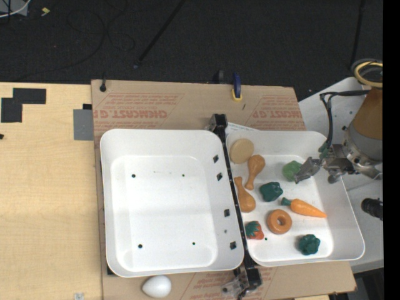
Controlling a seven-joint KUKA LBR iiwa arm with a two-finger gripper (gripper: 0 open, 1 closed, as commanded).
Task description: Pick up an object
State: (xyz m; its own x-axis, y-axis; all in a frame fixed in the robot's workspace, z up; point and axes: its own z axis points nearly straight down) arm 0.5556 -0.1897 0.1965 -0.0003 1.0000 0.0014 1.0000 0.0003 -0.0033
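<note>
The right white bin (pixel 340 195) holds several toy foods. Among them are a light green piece (pixel 290 169), a dark green piece (pixel 270 191), an orange carrot (pixel 305 209), an orange donut (pixel 279 221), a tan drumstick (pixel 254 169), a tan round piece (pixel 242 150), a red-and-green strawberry (pixel 253 230) and a dark green lump (pixel 309 244). My gripper (pixel 319 170) hangs over the bin's right part, open. Its left finger (pixel 305 169) stands just right of the light green piece. Nothing shows between the fingers.
The left white bin (pixel 164 200) lies beside the right one, with a black divider (pixel 229 192) between them. A white egg (pixel 156 286) rests on the cardboard in front of the left bin. A yellow-and-blue clamp (pixel 237 87) stands at the cardboard's far edge.
</note>
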